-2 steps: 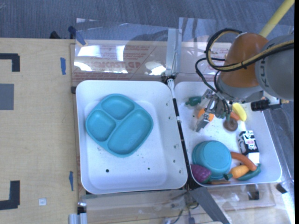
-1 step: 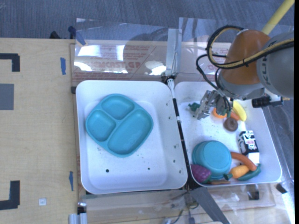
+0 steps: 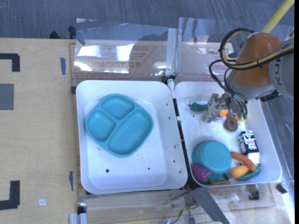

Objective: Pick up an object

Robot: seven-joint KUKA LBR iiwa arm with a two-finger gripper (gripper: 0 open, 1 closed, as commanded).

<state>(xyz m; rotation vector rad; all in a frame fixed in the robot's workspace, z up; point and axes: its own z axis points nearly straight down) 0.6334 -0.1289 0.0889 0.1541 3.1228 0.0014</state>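
Note:
My gripper (image 3: 226, 110) is down in the right bin (image 3: 271, 139), near its back, under the orange wrist band. It is open, with grey fingers (image 3: 212, 108) spread to either side of a small orange piece (image 3: 224, 112); I cannot tell whether they touch it. A brown ring-shaped toy (image 3: 231, 124) lies just in front of the gripper. A green toy (image 3: 198, 107) lies to its left.
The right bin's front holds a teal bowl (image 3: 212, 156), a purple toy (image 3: 201, 173), an orange carrot (image 3: 243, 158), a yellow-orange piece (image 3: 239, 171) and a black-and-white item (image 3: 247, 141). A teal divided plate (image 3: 119, 124) sits in the left bin (image 3: 140, 176).

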